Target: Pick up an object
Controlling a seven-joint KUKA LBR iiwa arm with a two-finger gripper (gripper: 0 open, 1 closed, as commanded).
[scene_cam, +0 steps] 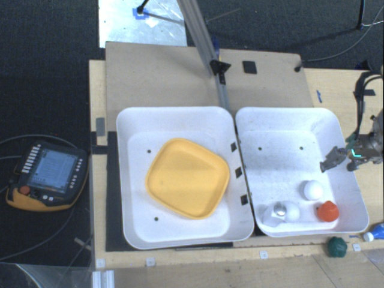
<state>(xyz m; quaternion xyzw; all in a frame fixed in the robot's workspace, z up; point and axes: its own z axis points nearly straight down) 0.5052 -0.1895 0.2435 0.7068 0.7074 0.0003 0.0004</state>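
The right bin (282, 131) holds three small things near its front right corner: a white ball (312, 190), a red-orange rounded object (327, 211) and a shiny silver-white object (281, 212). My gripper (339, 158) reaches in over the bin's right rim, above and to the right of the white ball and apart from it. Nothing is visibly held. A square yellow plate (188, 177) lies in the left bin (135, 161).
A dark green object (336, 246) and a small blue-white thing (374, 234) lie on the bench outside the right bin's front corner. A slanted metal pole (201, 29) stands behind the bins. A teach pendant (47, 174) rests on the floor at far left.
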